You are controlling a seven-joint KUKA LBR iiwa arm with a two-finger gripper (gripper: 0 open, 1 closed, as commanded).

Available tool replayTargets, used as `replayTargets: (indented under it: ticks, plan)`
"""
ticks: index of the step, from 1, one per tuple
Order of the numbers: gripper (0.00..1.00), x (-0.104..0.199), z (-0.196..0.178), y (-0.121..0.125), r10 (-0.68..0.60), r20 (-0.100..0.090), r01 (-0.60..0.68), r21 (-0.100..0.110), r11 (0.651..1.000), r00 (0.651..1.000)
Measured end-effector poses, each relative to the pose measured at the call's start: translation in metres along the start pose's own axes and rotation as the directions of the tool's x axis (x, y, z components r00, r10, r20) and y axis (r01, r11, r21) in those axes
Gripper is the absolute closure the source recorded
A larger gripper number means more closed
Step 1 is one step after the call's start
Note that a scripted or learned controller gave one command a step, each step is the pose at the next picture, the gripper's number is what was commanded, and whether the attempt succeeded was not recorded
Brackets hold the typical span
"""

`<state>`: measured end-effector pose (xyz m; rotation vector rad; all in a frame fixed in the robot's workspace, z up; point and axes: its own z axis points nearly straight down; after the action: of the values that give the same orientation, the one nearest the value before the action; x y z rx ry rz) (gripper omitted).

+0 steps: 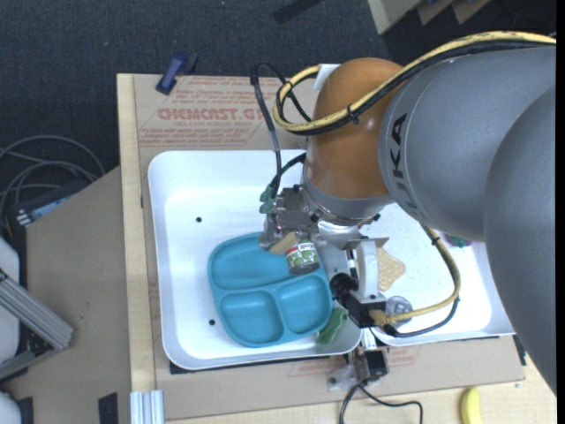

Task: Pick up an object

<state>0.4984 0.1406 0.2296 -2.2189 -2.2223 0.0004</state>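
Observation:
My gripper [290,235] hangs low over the left white bin [181,237], right at the far rim of a blue three-part plate [263,300]. A small round thing with a green and white top [302,256] sits just below the gripper, against the plate's upper right edge. Whether it is held cannot be told from this angle. A dark green piece [334,326] leans at the plate's lower right corner. The arm's orange band [349,113] and grey wrist hide the bin's right side.
A tan flat piece [389,268] lies in the right bin, mostly under the arm. A yellow cable [424,312] loops beside the wrist. A brown cardboard sheet [203,113] lies behind the bins, with a blue clip [175,71] at its far edge.

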Motion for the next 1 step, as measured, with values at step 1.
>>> replayTargets:
  ticks: [1]
  plan:
    - [1.0, -0.0565, -0.0231, 0.0334, 0.003, 0.002, -0.003, -0.002, 1.0, 1.0]
